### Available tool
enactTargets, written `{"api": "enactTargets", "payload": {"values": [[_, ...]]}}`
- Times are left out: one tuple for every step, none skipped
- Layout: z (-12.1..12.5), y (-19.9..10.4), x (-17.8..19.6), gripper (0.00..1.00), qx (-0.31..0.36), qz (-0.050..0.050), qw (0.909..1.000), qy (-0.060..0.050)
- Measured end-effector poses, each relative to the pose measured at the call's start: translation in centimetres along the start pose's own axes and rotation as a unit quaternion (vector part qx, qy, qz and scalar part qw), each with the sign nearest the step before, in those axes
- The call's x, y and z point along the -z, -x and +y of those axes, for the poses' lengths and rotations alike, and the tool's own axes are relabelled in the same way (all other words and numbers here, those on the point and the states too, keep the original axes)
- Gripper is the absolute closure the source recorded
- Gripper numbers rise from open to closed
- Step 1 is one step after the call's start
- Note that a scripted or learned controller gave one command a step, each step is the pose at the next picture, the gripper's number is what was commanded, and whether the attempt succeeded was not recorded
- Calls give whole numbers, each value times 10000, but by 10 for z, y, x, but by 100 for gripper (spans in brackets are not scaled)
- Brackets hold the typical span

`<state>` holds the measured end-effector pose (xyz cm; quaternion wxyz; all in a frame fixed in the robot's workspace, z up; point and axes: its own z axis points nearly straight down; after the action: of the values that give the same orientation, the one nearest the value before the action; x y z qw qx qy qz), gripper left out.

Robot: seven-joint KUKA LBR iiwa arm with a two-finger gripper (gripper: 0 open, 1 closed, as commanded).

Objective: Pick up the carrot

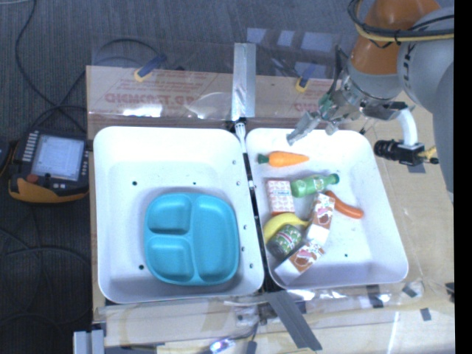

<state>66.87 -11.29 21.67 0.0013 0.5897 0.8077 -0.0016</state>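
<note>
Carrot [287, 158] lies clear at the right bin's [380, 198] back; hand [313, 127] above it, fingers spread, holding nothing.

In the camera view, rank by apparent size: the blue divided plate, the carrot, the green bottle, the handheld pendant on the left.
1. blue divided plate
2. handheld pendant
3. carrot and green bottle: too alike to rank.

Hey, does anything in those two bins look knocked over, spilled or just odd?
Nothing looks spilled or broken. In the right bin, the carrot lies alone near the far wall, while the green bottle and small cartons lie tipped in a loose heap. The blue tray sits flat in the left bin.
</note>
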Motion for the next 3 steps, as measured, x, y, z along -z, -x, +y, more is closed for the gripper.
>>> {"api": "enactTargets", "payload": {"values": [[-1,1,-77,0,71,9,10000,-10],[-11,10,-35,0,240,2,9997,6],[2,-9,-53,0,329,6,9995,-5]]}}
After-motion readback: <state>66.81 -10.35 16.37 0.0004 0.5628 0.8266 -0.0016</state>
